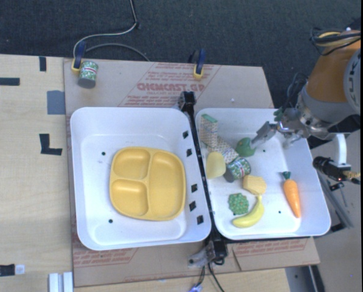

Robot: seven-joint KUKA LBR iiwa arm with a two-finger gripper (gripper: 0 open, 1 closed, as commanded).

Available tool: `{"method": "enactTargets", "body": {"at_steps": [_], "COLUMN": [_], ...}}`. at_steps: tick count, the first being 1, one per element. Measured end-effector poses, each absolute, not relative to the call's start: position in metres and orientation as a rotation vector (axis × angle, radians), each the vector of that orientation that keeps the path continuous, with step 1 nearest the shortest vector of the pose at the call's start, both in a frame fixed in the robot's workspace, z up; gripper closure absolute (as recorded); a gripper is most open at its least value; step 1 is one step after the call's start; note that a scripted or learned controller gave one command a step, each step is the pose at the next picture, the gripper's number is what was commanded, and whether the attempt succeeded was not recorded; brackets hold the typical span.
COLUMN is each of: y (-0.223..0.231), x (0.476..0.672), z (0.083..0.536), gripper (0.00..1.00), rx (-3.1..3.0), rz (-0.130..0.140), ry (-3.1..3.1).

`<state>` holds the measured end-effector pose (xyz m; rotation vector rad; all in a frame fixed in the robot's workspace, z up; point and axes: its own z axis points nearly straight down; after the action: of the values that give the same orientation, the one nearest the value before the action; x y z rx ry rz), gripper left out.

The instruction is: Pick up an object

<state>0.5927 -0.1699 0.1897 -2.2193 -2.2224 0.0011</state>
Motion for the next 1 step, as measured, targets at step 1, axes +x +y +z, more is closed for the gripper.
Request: {"method": "enactTargets", "body": {"at_steps": [1], "y": [-0.1397], "x": [0.5552], "z": [0.1128], "gripper": [0.00], "rx": [-2.234], "rz": [-0.020], "ry": [-2.233]}}
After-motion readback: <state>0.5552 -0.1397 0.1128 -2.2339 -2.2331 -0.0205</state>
